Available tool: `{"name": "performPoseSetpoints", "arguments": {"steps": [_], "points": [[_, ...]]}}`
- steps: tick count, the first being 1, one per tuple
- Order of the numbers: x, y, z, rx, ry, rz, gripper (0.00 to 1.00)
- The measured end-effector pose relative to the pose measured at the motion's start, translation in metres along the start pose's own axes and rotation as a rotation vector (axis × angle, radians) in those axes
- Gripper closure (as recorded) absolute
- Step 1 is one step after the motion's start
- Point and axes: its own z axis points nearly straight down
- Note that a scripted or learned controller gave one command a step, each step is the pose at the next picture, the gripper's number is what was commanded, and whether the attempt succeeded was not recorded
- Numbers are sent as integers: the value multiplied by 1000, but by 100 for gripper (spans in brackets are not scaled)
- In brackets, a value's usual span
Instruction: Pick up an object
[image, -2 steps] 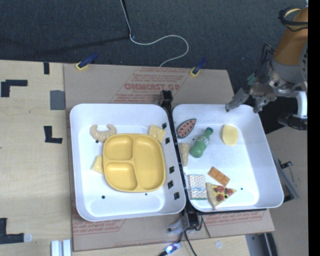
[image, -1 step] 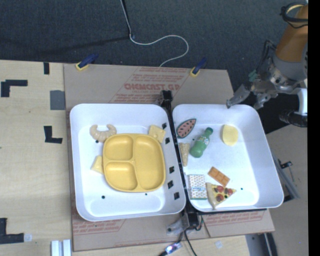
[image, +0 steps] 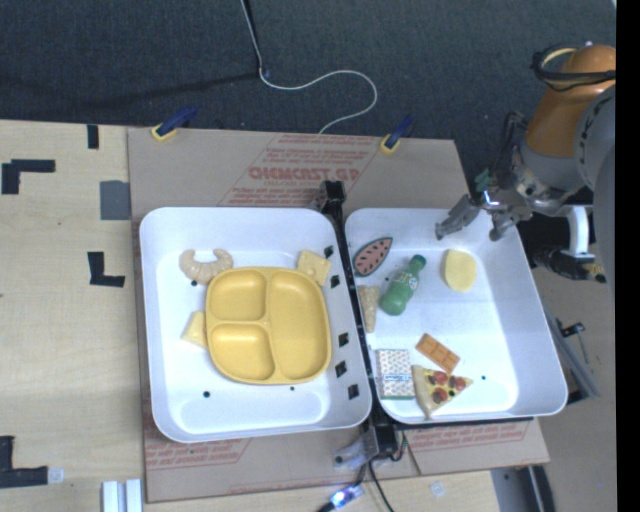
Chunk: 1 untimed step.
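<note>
Camera view: two white bins (image: 160, 330), one yellow plate (image: 268, 325), one green bottle (image: 401, 286).

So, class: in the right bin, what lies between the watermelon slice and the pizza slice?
In the camera view, the green bottle lies between the watermelon slice and the pizza slice; lower down sits a cracker.

Under me lies a pale wooden table (image: 60, 300) with black angular marks taped on it. A brown cardboard sheet (image: 290, 170) printed with red lettering covers its middle, pinned at the far edge by two blue-and-yellow clamps (image: 172, 123) (image: 397, 131). A thin white cable (image: 320, 85) loops across the dark grey carpeted floor (image: 120, 50) beyond the table. Between the two white bins runs a black divider strip (image: 345, 300).
</note>
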Motion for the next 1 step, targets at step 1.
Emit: {"name": "performPoseSetpoints", "arguments": {"steps": [1], "points": [[4, -6, 46, -2, 0, -1, 0]]}}
